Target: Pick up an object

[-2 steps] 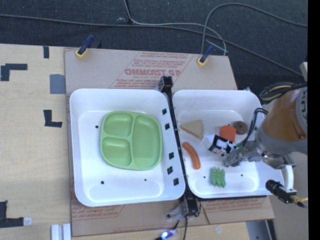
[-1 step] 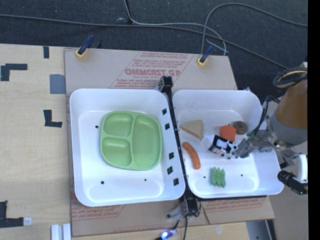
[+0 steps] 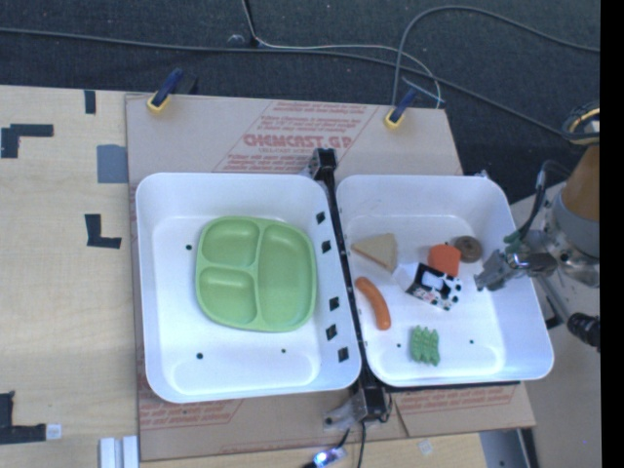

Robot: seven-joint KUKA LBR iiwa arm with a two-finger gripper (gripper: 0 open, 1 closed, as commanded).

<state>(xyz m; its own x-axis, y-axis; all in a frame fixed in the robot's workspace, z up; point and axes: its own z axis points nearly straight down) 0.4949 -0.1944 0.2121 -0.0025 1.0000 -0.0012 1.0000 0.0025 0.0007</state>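
Note:
The right bin (image 3: 487, 203) holds several small items: a tan wedge (image 3: 378, 253), an orange sausage (image 3: 373, 302), a green ridged piece (image 3: 424, 344), an orange block (image 3: 445, 258), a black-and-white toy (image 3: 434, 286) and a brown disc (image 3: 469, 249). My gripper (image 3: 490, 272) hangs over the right side of this bin, just right of the black-and-white toy and below the brown disc. Nothing shows between its fingers. The arm's wrist sits beyond the bin's right rim.
The left bin (image 3: 156, 261) carries a green divided plate (image 3: 257, 273). A black divider strip (image 3: 336, 261) runs between the bins. Yellow clamps (image 3: 164, 93) (image 3: 401, 108) hold the cardboard base at the back. Cables trail across the dark floor behind.

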